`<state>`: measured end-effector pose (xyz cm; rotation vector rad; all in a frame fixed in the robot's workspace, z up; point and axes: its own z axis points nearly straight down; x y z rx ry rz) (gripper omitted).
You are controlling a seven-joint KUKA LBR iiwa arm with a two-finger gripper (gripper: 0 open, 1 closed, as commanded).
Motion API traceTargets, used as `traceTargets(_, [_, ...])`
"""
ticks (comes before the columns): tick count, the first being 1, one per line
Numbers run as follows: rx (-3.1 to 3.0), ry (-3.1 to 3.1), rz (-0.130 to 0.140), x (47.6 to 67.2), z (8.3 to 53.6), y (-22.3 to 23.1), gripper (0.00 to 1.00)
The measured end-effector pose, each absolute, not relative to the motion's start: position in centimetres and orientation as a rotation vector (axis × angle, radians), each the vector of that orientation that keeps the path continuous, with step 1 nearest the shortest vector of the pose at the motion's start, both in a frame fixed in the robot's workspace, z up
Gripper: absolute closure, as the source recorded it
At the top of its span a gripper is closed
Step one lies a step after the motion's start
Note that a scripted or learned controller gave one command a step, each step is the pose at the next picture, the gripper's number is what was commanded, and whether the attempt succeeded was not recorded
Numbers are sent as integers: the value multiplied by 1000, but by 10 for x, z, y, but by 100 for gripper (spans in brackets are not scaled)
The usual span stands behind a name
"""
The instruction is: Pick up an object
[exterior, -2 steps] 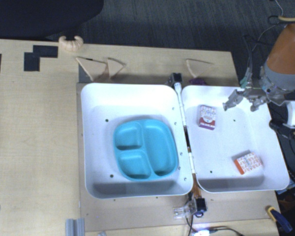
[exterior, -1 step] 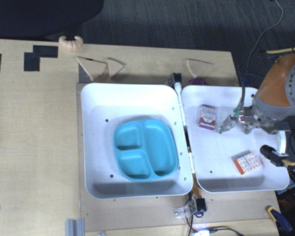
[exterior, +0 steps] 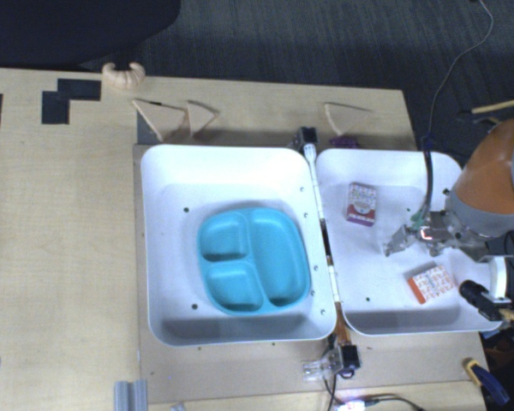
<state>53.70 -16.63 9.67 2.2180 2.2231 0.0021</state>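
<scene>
Gripper, fingers spread & empty, hovers mid right bin. Orange pack lies just below-right of it, long axis slanted; red box sits up-left. Pack looks nearer. Blue tray in left bin.

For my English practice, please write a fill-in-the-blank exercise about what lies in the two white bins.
1. The divided tray in the left bin is ___ in colour.
2. The right bin holds ___ small packets.
3. The gripper is above the ___ bin.

Missing words: blue; two; right
</scene>
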Motion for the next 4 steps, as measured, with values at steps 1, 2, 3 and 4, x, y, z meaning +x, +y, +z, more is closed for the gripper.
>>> traceTargets(1, [2215, 2223, 6, 539, 107, -166, 100])
traceTargets(2, [2209, 2222, 7, 594, 87, -206, 100])
traceTargets(3, [2212, 2227, 7, 593, 86, -205, 0])
traceTargets(4, [2218, 2222, 1, 539, 98, -206, 0])
